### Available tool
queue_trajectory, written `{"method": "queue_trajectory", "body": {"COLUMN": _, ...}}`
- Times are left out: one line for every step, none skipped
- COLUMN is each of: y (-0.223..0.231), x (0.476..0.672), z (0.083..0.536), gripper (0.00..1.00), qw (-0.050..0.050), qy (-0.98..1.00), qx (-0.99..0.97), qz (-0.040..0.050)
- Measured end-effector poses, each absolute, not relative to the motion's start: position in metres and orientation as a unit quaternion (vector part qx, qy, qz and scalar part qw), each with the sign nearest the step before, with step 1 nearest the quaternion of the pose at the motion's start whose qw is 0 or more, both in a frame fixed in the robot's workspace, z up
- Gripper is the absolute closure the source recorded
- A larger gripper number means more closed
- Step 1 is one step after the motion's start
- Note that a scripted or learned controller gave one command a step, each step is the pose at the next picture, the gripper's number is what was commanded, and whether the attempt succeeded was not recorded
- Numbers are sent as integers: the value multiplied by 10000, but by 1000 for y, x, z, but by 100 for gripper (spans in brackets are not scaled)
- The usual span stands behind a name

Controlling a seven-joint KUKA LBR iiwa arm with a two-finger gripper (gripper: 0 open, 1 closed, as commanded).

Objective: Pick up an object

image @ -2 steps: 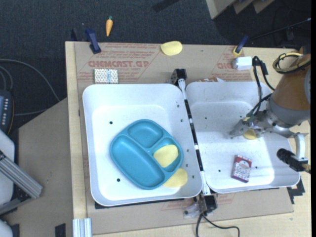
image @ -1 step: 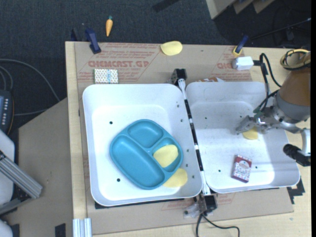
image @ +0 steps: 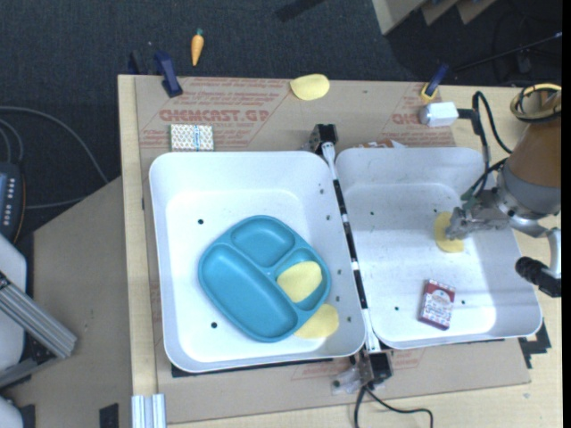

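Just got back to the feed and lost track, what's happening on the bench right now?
The arm is down in the right bin, its gripper at a yellow piece lying on the bin floor. A small red packet lies nearer the front of that bin. In the left bin a blue divided tray holds one yellow piece, with another beside it.

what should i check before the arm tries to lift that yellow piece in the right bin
1. Gripper down at the yellow piece in the right bin: ok.
2. Piece seen between the jaws: cannot tell.
3. Jaws open or shut: cannot tell.
4. Small red box apart from the gripper: ok.
5. Blue divided plate in the left bin, away from the lift: ok.
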State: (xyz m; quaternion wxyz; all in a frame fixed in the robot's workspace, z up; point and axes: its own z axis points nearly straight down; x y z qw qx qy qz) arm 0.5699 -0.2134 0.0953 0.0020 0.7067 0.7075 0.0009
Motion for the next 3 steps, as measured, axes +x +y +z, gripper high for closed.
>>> {"method": "queue_trajectory", "body": {"y": -213, "x": 570, "z": 95, "gripper": 0, "qw": 17, "qy": 7075, "qx": 7067, "qz": 7}}
{"method": "queue_trajectory", "body": {"y": -213, "x": 570, "z": 105, "gripper": 100, "qw": 29, "qy": 7078, "qx": 7064, "qz": 14}}
{"method": "queue_trajectory", "body": {"y": -213, "x": 570, "z": 105, "gripper": 0, "qw": 25, "qy": 7077, "qx": 7065, "qz": 12}}
